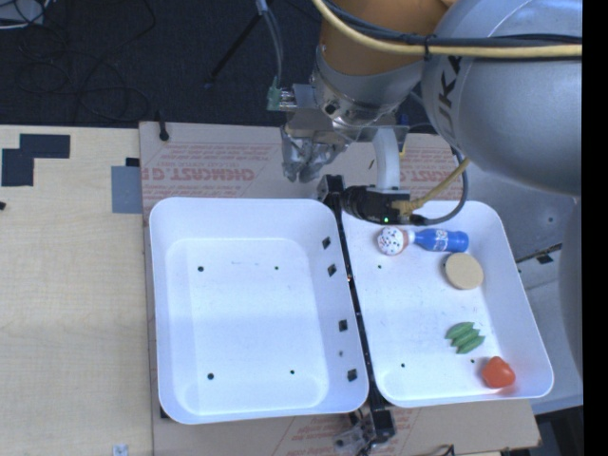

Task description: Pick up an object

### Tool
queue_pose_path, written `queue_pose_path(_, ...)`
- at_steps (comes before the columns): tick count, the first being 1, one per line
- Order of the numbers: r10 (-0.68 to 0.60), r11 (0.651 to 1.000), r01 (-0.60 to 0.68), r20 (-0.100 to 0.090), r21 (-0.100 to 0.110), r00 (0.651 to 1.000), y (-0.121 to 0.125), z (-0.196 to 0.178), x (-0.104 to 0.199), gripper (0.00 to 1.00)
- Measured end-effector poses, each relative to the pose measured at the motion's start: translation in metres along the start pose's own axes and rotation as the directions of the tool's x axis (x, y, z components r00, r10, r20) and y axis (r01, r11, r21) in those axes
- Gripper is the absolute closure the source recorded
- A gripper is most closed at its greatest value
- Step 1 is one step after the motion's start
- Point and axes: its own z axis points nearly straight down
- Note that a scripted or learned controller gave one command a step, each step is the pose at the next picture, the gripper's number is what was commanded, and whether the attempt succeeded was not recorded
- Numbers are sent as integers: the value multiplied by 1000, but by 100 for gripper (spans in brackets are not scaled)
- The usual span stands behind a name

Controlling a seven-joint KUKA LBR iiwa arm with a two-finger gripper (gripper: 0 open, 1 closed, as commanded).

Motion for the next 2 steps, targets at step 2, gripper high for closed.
queue_pose_path(2, 2, 1000, -2, 4, 14, 1000, -48, 191, 52, 100)
